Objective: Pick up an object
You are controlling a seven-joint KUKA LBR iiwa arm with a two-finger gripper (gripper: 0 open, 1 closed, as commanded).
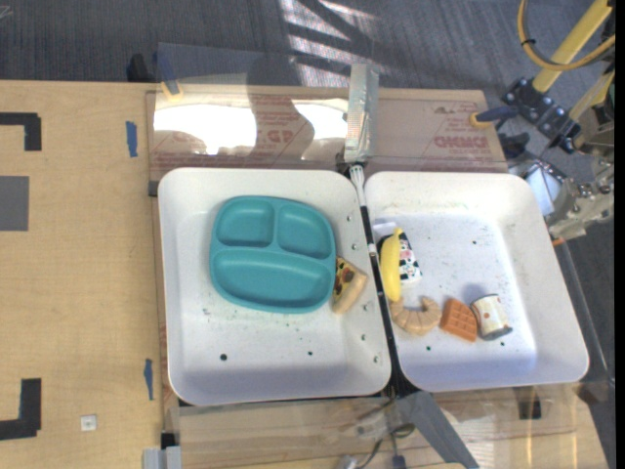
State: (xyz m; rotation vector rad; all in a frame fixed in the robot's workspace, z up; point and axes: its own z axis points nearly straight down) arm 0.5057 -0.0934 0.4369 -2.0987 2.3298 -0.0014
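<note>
The left bin point(186, 291) holds a teal divided plate point(269, 254) with a toy pizza slice point(347, 283) leaning on its right edge. Along the left wall of the right bin point(508, 213) lies a yellow banana point(390, 267), touching a small white spotted item point(409, 259). Below them, in a row, are a tan croissant point(418, 316), an orange waffle piece point(459, 319) and a small white cup point(490, 316) on its side. The gripper point(578, 208) hangs just outside the right bin's right rim, away from all objects, with nothing seen held.
Yellow cables and black arm parts point(547, 106) crowd the upper right corner. A metal divider post point(359, 115) stands behind the seam between the bins. The wooden bench point(68, 262) stretches to the left.
</note>
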